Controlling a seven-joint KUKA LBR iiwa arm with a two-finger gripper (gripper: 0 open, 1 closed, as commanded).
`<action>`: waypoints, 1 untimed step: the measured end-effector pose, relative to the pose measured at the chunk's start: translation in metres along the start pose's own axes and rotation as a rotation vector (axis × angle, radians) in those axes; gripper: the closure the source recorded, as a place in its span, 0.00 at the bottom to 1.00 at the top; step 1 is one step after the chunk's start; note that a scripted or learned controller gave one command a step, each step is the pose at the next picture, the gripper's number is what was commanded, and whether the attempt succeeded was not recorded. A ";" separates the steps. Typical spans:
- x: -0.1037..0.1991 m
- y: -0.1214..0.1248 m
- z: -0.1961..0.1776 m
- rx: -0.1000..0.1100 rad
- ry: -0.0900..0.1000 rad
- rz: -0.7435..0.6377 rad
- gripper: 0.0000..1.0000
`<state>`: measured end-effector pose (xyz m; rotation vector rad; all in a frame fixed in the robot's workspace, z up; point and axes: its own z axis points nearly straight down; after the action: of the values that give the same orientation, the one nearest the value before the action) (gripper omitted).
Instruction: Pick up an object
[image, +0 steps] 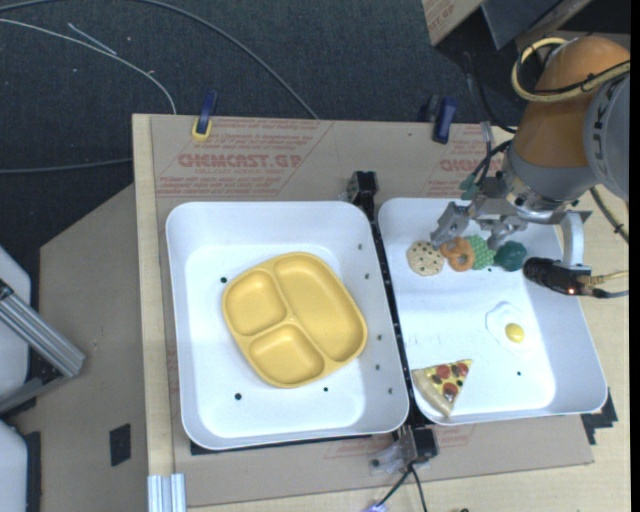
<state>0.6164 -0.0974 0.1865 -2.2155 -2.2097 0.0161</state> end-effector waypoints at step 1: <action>0.000 0.003 -0.009 -0.015 -0.001 -0.003 0.00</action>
<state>0.6197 -0.0972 0.1950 -2.2205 -2.2211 0.0011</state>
